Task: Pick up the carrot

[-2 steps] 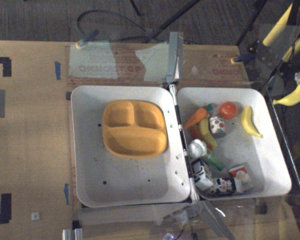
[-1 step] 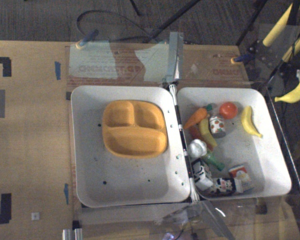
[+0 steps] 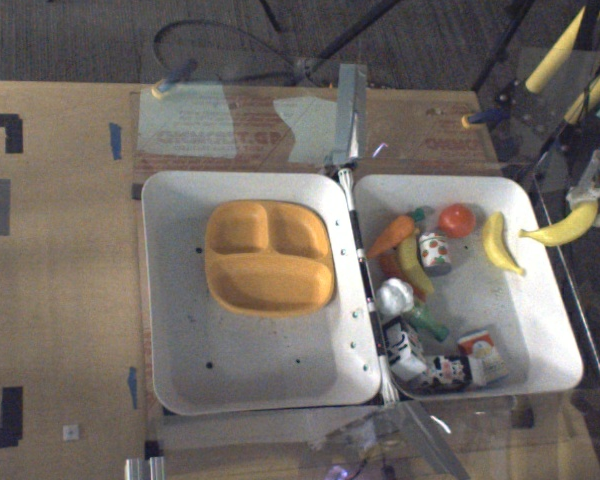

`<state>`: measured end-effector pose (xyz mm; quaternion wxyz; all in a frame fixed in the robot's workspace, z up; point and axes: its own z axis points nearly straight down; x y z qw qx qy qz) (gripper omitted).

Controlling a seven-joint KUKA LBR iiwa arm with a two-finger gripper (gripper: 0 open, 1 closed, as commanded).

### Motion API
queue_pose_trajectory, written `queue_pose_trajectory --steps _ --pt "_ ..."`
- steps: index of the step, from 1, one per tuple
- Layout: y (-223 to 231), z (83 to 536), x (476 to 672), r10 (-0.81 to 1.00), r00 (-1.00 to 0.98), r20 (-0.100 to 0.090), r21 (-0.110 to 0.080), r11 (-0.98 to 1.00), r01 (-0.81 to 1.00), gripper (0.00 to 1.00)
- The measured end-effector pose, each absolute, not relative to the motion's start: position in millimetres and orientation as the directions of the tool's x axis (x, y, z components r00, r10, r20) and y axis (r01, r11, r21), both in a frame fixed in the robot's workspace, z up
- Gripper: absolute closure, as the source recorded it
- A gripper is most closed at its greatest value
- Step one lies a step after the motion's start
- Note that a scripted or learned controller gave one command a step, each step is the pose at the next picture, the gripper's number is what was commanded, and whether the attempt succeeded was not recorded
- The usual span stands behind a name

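Carrot (image 3: 392, 235), smooth tapered orange, lies slanted in right bin (image 3: 540, 298) beside glossy curved banana (image 3: 498, 243); hand state: cannot tell.

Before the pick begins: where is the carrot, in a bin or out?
In. The carrot lies slanted in the right bin, near its left wall, beside a banana.

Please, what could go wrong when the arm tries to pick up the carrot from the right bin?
1. The small orange carrot lies close to the right white bin's left wall, so a finger may strike that wall.
2. A yellow banana and a small white can with a red label crowd it, so the gripper may catch one of them instead.
3. The red tomato nearby looks round and may roll if it is bumped.
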<state>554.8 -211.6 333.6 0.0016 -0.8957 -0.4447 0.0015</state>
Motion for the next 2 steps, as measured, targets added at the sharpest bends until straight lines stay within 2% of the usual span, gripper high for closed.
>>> queue_pose_trajectory --steps 1,2 --pt "-202 422 571.9 0.72 0.694 -0.001 0.001 -0.694 0.72 1.0" --pt "-200 432 573.1 0.723 0.691 -0.002 0.004 -0.691 0.723 1.0"
